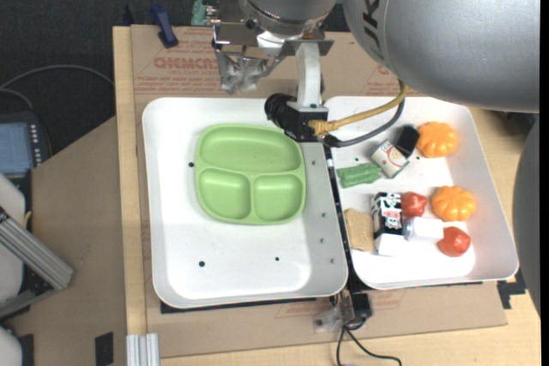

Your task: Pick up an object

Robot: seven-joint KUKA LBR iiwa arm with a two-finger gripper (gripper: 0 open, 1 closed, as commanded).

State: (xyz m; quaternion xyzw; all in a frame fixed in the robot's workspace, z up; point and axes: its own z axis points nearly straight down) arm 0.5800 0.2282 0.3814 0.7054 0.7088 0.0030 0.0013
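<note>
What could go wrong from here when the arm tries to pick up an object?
1. The end effector is above the far rim of the left bin, apart from the small objects crowded in the right bin; a descent here probably grasps nothing.
2. The nearest object, the green divided plate, is wide and flat, so it may slip.
3. The two orange pumpkins lie close to neighbours, which a grasp may push aside.
</note>
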